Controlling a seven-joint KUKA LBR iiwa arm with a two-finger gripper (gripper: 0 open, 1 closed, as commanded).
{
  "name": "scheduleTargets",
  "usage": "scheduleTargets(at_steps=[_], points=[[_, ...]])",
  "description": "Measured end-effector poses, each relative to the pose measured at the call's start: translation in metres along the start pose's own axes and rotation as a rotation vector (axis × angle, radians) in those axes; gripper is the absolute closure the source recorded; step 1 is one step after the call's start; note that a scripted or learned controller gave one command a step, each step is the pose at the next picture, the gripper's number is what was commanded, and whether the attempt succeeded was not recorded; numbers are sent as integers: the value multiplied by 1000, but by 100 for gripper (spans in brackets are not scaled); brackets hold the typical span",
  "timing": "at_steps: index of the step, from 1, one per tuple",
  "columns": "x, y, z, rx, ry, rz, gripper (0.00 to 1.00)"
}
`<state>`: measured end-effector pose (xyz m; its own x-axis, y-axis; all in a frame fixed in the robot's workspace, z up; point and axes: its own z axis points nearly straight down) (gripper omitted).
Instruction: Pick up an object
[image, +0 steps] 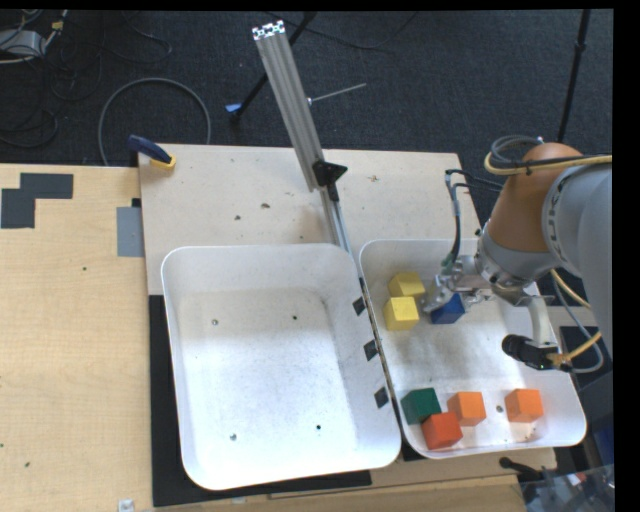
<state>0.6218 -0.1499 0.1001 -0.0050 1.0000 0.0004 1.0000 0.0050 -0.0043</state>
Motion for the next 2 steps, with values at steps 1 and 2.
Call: scheduleTargets(at_steps=[1,2], points=[[88,30,-95,-11,2,-2,100],[193,7,-89,2,3,-1,100]])
